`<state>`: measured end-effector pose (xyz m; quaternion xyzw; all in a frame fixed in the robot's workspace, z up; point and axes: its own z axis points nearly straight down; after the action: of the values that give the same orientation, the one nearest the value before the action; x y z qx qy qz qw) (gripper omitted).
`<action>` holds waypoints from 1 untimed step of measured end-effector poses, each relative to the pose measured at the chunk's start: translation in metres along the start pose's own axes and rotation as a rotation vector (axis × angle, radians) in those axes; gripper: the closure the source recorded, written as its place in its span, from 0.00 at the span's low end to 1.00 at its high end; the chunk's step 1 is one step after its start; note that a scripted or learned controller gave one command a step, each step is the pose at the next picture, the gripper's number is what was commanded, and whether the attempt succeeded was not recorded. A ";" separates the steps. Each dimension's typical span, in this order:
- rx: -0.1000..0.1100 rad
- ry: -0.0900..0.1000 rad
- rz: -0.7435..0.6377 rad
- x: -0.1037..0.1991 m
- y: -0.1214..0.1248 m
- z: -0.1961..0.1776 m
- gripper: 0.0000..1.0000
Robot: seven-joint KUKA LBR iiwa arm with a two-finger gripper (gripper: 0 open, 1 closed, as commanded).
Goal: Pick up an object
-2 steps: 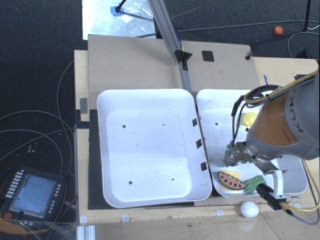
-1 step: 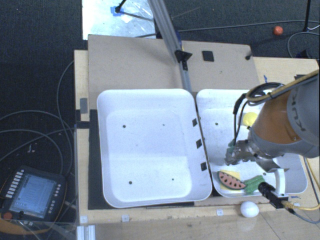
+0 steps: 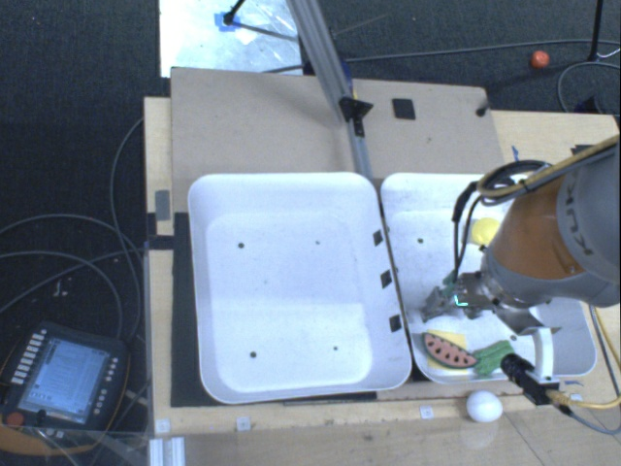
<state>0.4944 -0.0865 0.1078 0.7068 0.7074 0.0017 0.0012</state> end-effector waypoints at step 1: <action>-0.002 -0.002 0.054 -0.034 0.000 -0.075 0.00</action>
<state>0.4946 -0.1204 0.1829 0.7258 0.6879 0.0016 0.0024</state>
